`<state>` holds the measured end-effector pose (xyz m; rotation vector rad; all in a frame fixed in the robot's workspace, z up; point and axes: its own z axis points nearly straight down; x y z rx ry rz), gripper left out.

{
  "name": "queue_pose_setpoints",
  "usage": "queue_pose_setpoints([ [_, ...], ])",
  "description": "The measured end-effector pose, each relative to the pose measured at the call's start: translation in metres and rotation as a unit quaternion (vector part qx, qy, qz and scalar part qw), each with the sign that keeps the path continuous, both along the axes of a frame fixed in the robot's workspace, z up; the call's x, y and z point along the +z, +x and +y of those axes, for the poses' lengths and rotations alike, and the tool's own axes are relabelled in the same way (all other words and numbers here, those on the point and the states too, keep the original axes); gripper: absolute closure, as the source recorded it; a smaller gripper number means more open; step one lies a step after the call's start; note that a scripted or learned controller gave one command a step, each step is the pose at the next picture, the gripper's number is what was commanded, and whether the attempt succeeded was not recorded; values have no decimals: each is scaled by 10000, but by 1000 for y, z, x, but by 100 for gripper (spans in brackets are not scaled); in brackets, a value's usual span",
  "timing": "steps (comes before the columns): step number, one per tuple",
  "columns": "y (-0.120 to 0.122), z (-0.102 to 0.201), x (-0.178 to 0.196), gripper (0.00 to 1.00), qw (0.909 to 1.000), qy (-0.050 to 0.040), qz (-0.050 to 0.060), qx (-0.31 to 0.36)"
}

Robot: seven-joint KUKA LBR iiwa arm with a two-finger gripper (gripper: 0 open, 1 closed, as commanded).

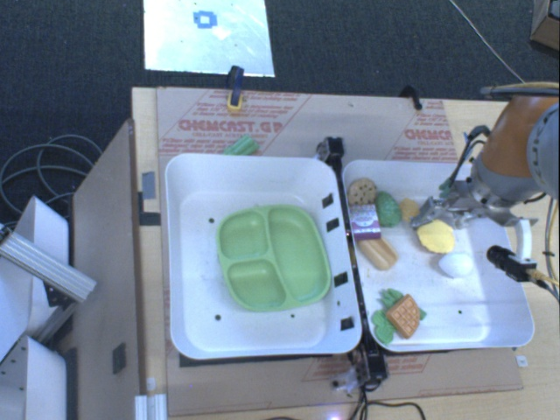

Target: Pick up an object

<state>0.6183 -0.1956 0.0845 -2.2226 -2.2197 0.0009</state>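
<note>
The right bin holds several toy foods: a chocolate-chip cookie, a dark green lump, a purple-and-white packet, a tan roll, a yellow piece, a white egg and a waffle on a green leaf. My gripper hangs low over the bin's upper middle, right above the yellow piece and just right of the green lump. Nothing can be seen gripped in it.
The left bin carries a pale green divided plate. A black divider with clips runs between the bins. The arm's orange band comes in from the right. Bare bin floor lies at the lower right.
</note>
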Motion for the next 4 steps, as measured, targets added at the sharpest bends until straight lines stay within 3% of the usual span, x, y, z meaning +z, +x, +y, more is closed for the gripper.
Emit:
queue_pose_setpoints([
  [1, -25, 18, 0, 0, 10000, 2, -1, 9],
  [2, -23, 18, 11, 100, 10000, -5, -27, 15],
  [3, 6, 102, 7, 100, 10000, -3, -8, 8],
  [4, -18, 162, 106, 100, 10000, 10, -41, 55],
])
